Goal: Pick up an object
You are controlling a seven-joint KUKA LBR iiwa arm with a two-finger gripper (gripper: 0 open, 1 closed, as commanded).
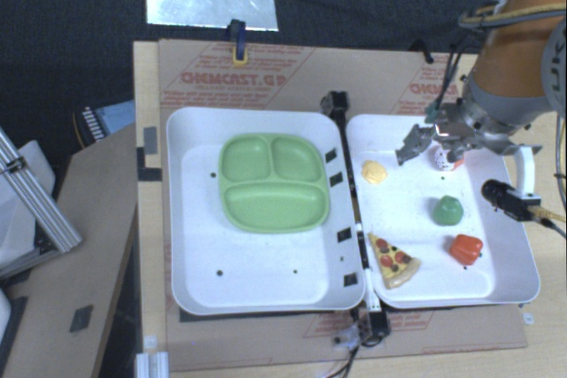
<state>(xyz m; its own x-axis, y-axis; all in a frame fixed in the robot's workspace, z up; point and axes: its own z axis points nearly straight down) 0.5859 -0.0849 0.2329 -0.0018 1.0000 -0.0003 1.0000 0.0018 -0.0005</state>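
White right bin (pixel 509 283) held 5 small objects. The gripper (pixel 425 142) hung above its upper part, fingers open and holding nothing, near a red-and-white object (pixel 442 159). Judged: approach step; next it needed to lower and close on that object.

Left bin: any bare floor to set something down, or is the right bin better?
Left bin is better: bare floor in front of the green divided plate and along its left wall. The right bin is crowded: yellow piece, green ball, red piece, pizza slice, and the gripper over its far side.
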